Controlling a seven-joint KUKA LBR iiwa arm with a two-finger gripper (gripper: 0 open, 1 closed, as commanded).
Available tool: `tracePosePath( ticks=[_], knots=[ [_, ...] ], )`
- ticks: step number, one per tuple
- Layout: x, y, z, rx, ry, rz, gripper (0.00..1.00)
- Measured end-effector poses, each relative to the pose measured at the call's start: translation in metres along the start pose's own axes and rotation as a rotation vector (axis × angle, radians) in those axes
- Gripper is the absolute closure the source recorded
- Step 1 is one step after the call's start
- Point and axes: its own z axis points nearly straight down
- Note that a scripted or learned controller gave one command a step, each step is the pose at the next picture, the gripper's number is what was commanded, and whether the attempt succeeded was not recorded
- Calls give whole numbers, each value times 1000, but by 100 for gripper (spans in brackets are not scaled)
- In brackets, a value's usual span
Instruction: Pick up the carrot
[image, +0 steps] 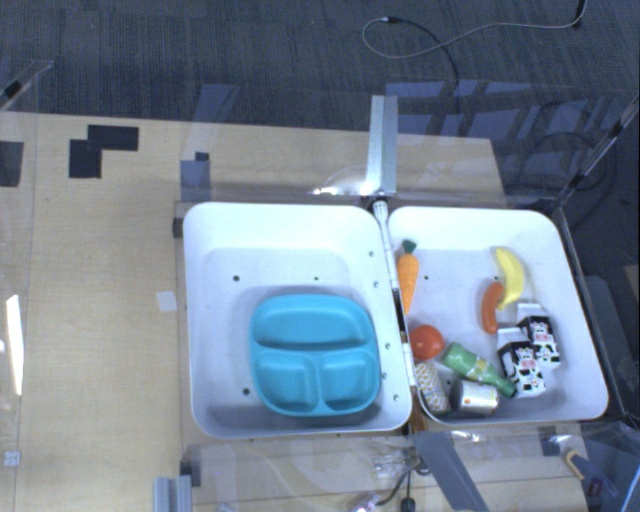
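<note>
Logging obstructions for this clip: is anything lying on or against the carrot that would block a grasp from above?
Nothing lies on the carrot. It sits alone by the right bin's left wall, apart from the tomato below it. That wall beside it could crowd the fingers.

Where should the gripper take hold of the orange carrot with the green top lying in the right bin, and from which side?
Grip the orange carrot across its thick upper body, just below the green top, probably coming straight down from above. It lies lengthwise close beside the right white bin's left wall, tip toward the camera, so the fingers should close across its width, with little room on the wall side.
</note>
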Motion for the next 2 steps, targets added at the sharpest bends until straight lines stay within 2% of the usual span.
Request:
tracePosePath(
  ticks=[1, 2],
  knots=[
    [0, 0, 0, -1, -1, -389, 100],
    [0, 0, -1, -1, -1, -387, 100]
  ],
)
